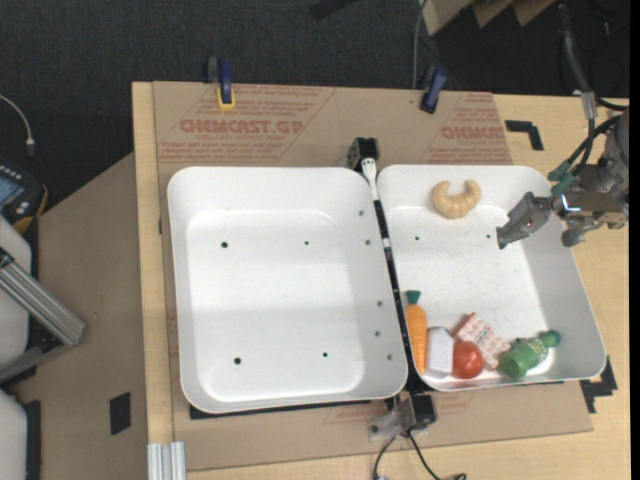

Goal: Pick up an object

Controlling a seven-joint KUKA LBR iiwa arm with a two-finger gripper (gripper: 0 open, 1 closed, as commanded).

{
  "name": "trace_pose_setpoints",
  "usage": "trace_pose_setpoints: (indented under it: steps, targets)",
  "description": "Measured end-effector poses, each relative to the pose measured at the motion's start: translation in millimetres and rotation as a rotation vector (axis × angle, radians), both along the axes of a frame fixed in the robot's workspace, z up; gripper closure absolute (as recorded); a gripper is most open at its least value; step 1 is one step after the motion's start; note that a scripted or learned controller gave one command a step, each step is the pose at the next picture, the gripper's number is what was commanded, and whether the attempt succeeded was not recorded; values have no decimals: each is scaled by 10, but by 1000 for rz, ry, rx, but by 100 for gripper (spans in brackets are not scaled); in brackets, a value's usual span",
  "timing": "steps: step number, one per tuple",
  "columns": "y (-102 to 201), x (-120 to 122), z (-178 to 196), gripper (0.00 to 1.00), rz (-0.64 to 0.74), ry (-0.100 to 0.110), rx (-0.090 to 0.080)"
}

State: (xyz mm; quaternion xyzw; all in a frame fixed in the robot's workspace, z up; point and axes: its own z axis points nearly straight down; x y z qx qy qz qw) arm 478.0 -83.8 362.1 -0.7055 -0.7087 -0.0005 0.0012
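Note:
The right bin (520, 268) holds several objects. A tan croissant (456, 197) lies near its far wall. Along the near wall lie an orange carrot (416, 323), a white block (439, 350), a red round piece (467, 360), a red-and-white packet (482, 332) and a green bottle (525, 356). My gripper (538, 234) hangs over the right side of this bin, right of the croissant and apart from it. It is open with nothing between its fingers.
The left bin (190, 268) sits beside the right one on a cardboard sheet (300, 118). Two blue clamps (221, 71) hold the sheet's far edge. The divider between the bins carries black clips (362, 152).

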Motion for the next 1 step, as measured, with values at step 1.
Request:
trace_pose_setpoints:
  steps: [1]
  targets:
    - [779, 23, 541, 0, 5, -9, -1]
